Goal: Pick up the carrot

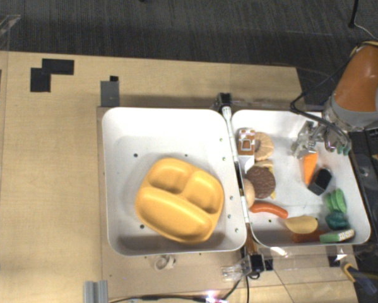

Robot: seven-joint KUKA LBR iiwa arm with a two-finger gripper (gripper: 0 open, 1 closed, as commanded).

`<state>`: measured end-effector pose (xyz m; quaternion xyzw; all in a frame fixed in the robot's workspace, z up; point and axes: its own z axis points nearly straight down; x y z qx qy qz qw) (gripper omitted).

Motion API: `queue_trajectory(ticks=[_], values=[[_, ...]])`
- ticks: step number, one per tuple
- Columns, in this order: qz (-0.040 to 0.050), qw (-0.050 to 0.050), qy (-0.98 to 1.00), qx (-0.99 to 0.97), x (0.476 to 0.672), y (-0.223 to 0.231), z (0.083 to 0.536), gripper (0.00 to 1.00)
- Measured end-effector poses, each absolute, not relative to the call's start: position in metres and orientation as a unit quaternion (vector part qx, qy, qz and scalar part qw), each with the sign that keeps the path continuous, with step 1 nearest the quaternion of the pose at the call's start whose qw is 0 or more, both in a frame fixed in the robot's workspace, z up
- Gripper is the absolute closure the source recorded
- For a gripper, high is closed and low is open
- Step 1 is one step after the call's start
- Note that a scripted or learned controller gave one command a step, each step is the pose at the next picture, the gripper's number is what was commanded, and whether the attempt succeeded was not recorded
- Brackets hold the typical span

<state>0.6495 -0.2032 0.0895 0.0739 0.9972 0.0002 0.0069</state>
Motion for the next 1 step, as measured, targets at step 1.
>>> queue_trajectory(ticks=[1], values=[[-0.0009,0.014,0.997,0.071,0.6538,-0.2024,0.1047,1.0]])
